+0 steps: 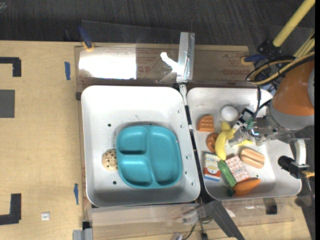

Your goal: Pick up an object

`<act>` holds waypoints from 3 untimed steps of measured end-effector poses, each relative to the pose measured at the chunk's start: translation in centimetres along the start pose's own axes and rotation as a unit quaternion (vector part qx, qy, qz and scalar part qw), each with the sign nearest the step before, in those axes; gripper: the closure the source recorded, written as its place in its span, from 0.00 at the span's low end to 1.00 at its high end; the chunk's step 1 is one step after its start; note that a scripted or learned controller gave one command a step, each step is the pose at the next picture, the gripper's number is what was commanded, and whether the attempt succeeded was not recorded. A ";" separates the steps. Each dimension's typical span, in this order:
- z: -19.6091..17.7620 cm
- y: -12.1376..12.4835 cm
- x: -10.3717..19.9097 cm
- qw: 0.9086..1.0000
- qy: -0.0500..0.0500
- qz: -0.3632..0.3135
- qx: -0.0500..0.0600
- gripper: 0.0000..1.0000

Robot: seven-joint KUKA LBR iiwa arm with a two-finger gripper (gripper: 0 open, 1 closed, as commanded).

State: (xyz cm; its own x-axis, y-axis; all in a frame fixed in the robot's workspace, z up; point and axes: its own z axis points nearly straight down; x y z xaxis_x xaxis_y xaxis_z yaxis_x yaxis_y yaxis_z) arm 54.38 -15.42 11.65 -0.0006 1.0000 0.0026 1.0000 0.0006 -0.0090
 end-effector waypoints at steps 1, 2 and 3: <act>2.9 4.2 4.7 0.991 -0.003 -0.131 -0.008 0.00; 1.7 4.4 4.7 0.991 -0.004 -0.130 -0.011 1.00; -7.1 5.4 12.0 0.998 -0.001 -0.058 -0.007 1.00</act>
